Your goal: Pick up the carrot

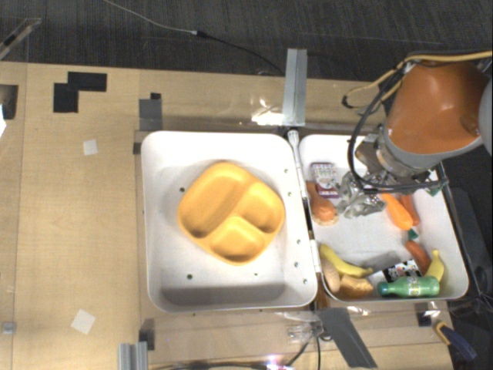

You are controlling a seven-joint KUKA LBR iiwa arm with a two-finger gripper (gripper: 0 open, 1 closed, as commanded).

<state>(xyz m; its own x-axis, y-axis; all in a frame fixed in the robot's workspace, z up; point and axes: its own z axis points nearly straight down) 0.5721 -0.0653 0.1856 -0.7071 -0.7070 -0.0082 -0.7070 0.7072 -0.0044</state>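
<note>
The left bin (154,230) is holding a yellow divided plate (231,211). In the right bin (454,237), the carrot (399,211) is lying just right of the gripper (362,199); whether the gripper is grasping anything, I cannot tell. Bananas (343,264) and a green bottle (408,287) are sitting along its near side.

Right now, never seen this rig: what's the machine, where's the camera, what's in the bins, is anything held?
One camera looks down at a slant on a wooden bench with two shallow white bins. The left bin holds a yellow divided plate. The right bin holds toy food: the carrot, a banana, a potato, a green bottle and more. The grey and orange arm reaches in from the right; its gripper hangs over the right bin, left of the carrot. I see nothing between its fingers.
</note>
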